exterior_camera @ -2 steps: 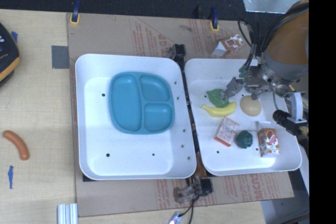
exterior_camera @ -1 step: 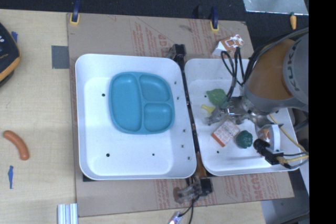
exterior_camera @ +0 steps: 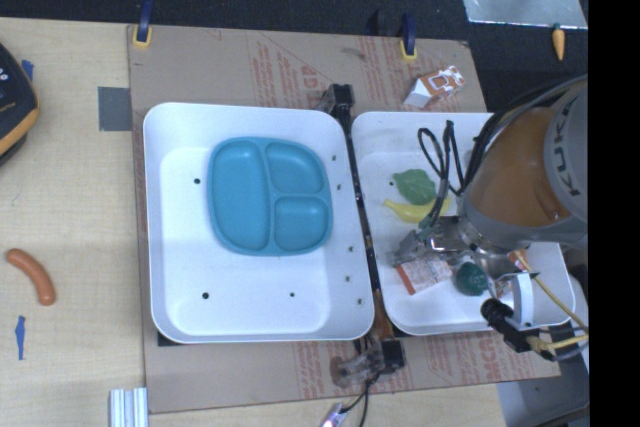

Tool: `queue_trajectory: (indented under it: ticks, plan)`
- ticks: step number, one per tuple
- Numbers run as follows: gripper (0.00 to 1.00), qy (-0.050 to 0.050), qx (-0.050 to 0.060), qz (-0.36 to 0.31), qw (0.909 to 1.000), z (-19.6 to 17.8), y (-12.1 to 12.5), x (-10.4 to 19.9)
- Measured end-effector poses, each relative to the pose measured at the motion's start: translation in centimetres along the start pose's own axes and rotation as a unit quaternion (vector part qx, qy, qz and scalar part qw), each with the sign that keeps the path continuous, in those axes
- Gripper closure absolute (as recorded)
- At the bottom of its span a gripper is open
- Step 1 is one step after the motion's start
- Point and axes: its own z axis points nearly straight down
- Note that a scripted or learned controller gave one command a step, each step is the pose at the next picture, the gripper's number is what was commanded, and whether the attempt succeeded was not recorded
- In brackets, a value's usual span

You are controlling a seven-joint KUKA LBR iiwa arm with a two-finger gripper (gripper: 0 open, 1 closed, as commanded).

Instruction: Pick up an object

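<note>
In the right bin (exterior_camera: pixel 400 315) lie a green leafy toy (exterior_camera: pixel 413 183), a yellow banana-like piece (exterior_camera: pixel 403 210), a small orange-and-white carton (exterior_camera: pixel 424 276) and a dark green ball (exterior_camera: pixel 470 278). My gripper (exterior_camera: pixel 428 243) reaches down from the orange-banded arm (exterior_camera: pixel 512 177) into the middle of that bin. It sits just above the carton, below the yellow piece and left of the ball. The arm's bulk hides the bin's right part. I see nothing clearly held.
The left bin (exterior_camera: pixel 170 215) holds a blue divided plate (exterior_camera: pixel 270 195). A sausage toy (exterior_camera: pixel 32 276) lies on the bench at far left. A second small carton (exterior_camera: pixel 435 87) rests on the cardboard behind the right bin. Black cables (exterior_camera: pixel 438 155) loop beside the arm.
</note>
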Motion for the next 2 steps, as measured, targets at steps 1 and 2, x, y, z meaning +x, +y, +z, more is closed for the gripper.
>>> queue_trajectory:
  ticks: [1,2]
  plan:
    - [1.00,0.000,0.001,-0.002,1.0000,-1.0,0.0,-0.1]
    - [1.00,0.000,-0.002,0.000,1.0000,-10.1,6.6,3.7]
